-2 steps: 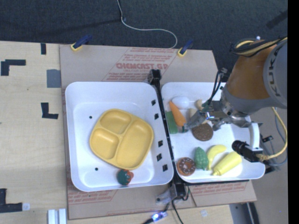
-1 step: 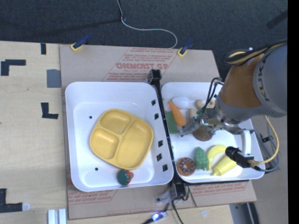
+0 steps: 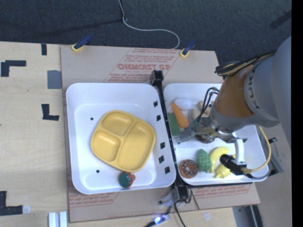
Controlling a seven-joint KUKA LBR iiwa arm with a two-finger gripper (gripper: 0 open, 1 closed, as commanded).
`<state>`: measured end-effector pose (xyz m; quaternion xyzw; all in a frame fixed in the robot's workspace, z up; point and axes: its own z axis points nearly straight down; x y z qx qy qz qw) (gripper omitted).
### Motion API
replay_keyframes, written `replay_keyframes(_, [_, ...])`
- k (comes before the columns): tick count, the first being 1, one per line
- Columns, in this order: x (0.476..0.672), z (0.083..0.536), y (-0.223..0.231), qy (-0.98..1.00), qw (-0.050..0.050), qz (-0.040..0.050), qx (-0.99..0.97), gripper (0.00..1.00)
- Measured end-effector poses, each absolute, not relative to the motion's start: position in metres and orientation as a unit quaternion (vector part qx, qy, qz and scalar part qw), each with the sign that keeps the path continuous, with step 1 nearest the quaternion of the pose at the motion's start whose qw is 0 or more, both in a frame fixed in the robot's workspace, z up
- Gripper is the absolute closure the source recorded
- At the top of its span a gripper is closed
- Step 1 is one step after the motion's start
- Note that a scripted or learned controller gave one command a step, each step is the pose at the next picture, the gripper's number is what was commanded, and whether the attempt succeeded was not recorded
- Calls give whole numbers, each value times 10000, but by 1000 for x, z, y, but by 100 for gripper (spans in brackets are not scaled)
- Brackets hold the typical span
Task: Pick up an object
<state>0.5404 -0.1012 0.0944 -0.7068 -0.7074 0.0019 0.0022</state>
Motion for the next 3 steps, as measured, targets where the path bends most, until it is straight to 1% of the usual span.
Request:
replay_keyframes(1, [541, 86, -102, -7073, -15, 2, -7070, 0])
replay_keyframes(2, [543, 98, -102, -7071, -37, -8, -7071, 100])
replay_keyframes(3, [547, 157, -94, -7080, -11, -11, -7063, 100])
